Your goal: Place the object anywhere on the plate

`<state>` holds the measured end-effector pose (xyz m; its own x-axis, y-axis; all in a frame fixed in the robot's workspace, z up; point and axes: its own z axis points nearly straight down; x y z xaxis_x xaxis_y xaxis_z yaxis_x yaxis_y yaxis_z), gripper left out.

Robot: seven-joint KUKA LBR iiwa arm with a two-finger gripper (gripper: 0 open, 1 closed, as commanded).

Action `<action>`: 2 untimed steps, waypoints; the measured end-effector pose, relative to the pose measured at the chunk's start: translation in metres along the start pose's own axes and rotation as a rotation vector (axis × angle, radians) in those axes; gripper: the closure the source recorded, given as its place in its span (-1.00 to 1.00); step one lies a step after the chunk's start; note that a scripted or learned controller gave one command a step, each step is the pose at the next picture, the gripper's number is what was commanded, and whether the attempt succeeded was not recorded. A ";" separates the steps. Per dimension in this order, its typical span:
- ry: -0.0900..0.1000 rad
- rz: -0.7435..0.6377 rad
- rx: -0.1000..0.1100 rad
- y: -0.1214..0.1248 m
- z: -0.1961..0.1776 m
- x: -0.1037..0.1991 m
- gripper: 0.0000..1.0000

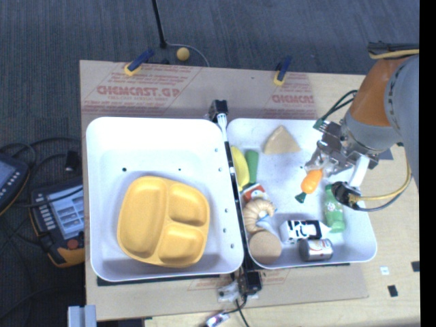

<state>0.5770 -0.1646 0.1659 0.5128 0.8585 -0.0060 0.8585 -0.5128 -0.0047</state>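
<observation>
At three o'clock, over the right bin point(368, 247), the gripper point(320, 171) holds the toy carrot point(310, 182) between its closed-in fingers; a level, unhurried carry toward nine o'clock should reach the yellow plate point(163, 219) without clipping the bins' shared rims.

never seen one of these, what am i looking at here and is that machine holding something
This is one picture from a camera fixed above a bench, looking down at a slant. The grey and orange thing at the right is a robot arm; its grasping end is a two-finger pincer. On the bench sit two shallow white bins. The left bin holds a yellow plate with compartments. The right bin holds toy food and small items, among them a toy carrot, a green bottle and a small can. The pincer hovers right at the carrot's top end, but I cannot tell whether it grips it. The job is to put an object on the plate.
</observation>
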 end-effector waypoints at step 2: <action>0.002 0.107 0.005 0.018 0.037 0.062 1.00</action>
<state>0.6240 -0.1203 0.1283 0.6019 0.7986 -0.0045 0.7985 -0.6019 -0.0088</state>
